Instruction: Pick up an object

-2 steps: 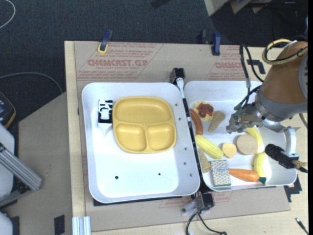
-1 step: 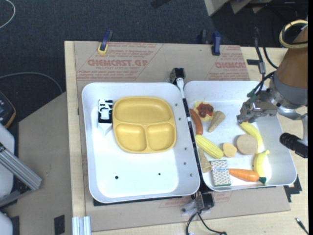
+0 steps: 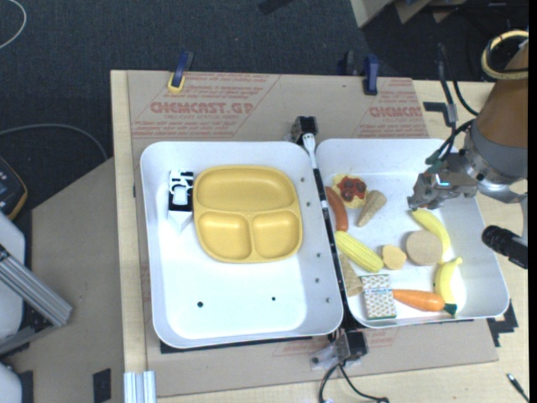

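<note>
Pincer (image 3: 434, 193) hangs low over the far right part of the right bin (image 3: 470, 162); how far it is open cannot be told, and nothing shows between its tips. The approach step appears in hand. A yellow banana (image 3: 433, 228) lies just near of it, so the next move likely calls for a short descent onto that fruit.

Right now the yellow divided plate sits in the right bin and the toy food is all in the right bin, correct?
Not quite. The camera view shows the yellow divided plate in the left bin, not the right. The toy food is all in the right bin, as you said.
</note>
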`<state>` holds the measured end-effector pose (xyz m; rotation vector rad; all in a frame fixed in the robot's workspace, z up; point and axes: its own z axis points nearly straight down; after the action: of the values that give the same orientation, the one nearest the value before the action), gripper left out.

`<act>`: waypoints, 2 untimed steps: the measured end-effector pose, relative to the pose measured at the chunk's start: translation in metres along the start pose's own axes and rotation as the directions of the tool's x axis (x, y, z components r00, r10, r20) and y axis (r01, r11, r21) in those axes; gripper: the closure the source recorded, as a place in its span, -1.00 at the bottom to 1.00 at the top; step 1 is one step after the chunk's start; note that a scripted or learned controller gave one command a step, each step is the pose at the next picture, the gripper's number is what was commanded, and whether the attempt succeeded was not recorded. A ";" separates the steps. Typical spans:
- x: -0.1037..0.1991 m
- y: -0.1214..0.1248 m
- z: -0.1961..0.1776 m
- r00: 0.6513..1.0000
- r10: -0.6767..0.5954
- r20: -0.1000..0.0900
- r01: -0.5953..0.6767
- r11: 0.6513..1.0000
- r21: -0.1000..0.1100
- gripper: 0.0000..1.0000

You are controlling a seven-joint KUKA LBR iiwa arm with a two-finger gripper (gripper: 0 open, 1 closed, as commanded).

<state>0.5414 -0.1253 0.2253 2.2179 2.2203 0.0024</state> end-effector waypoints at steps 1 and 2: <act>0.053 0.031 -0.005 1.000 -0.006 -0.002 0.006 1.000 -0.001 1.00; 0.098 0.054 -0.011 1.000 -0.004 -0.001 0.004 1.000 -0.001 1.00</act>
<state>0.5950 -0.0270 0.2368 2.2141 2.2245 0.0047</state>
